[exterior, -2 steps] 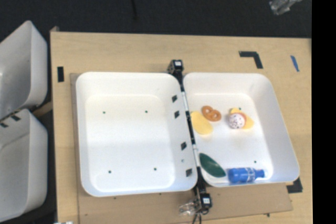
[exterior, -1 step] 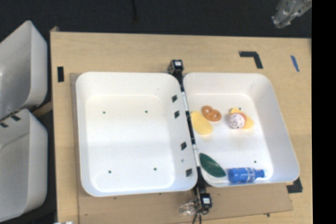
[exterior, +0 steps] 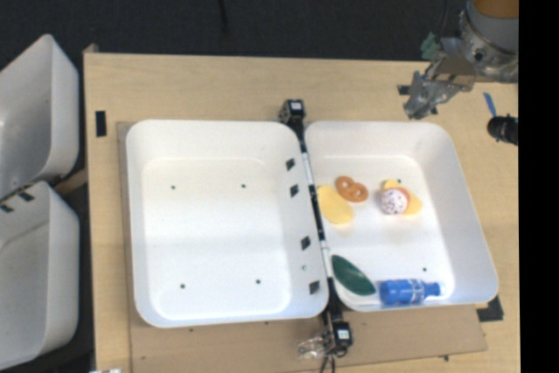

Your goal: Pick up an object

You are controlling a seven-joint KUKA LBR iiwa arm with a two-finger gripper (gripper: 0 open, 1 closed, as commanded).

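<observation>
The right bin (exterior: pixel 454 162) holds several small objects. A brown pretzel (exterior: pixel 351 188) lies beside a yellow piece (exterior: pixel 334 206). A pink-and-white speckled ball (exterior: pixel 393 201) rests against another yellow item (exterior: pixel 410 203). A dark green leaf-shaped thing (exterior: pixel 353 275) and a blue bottle (exterior: pixel 407 292) lie along the bin's near wall. My gripper (exterior: pixel 423 103) hangs above the far edge of the right bin, up and to the right of the objects, and nothing shows between its fingers.
The left bin (exterior: pixel 140 188) sits beside the right one, with a black clip strip (exterior: pixel 307 205) along their shared wall. White containers (exterior: pixel 35 118) stand off the bench at the left. A dark object (exterior: pixel 502 128) lies on the bench at the far right.
</observation>
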